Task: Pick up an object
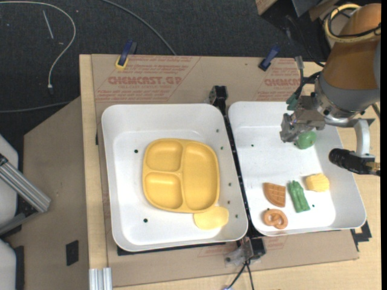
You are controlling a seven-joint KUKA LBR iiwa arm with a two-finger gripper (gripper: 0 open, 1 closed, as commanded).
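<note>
Camera view: left bin (115, 162) holds yellow tray (181, 175); right bin (254, 125) holds pretzel (275, 218); hand (294, 130) state unclear.

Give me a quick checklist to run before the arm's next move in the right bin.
1. Gripper over the right bin: ok.
2. Green object directly at the gripper: ok.
3. Green object actually between the fingers: cannot tell.
4. Other items, waffle, green stick, pretzel, yellow piece, apart from the gripper: ok.
5. Yellow divided plate lying in the left bin, out of the way: ok.
</note>
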